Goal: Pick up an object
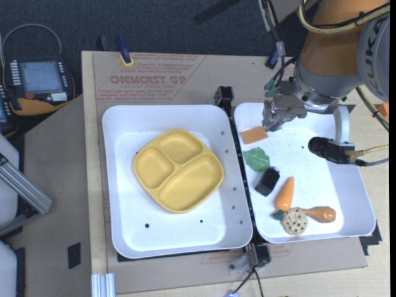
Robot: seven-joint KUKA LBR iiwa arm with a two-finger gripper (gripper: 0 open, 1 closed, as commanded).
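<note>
Hand [272, 124] above flat orange wedge [253, 135], glossy bin [356, 190]

Bench: flat tan cardboard-covered bench top [154, 79] w/ red printed lettering near its far edge. Directly on it, two shallow white plastic bins side by side, nearly touching along their inner edges: left bin [120, 184] and right bin [352, 190]. A blue-and-yellow clamp [124, 53] grips the bench's far edge; small black clips sit at the bin junction, far [223, 96] and near [260, 253].
</note>
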